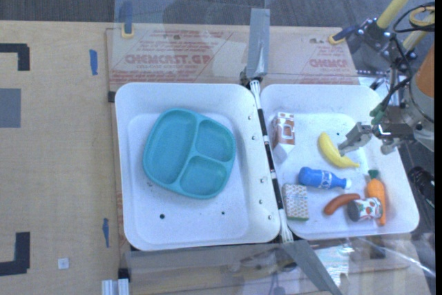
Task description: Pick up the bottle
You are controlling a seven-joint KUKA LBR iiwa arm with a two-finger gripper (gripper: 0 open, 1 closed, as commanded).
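Observation:
The bottle (320,179) is blue with a white neck and lies on its side in the middle of the right bin (314,101), neck pointing right. My gripper (371,141) hangs over the bin's right side, above and to the right of the bottle and just right of a yellow banana (336,150). Its fingers stand apart, open, with nothing between them. One fingertip (355,138) is close to the banana's upper end.
Around the bottle lie a small brown-and-white carton (284,129), a green patterned box (296,201), a red sausage (341,203), a small can (364,209) and a carrot (376,193). The left bin (131,204) holds a teal divided plate (190,153).

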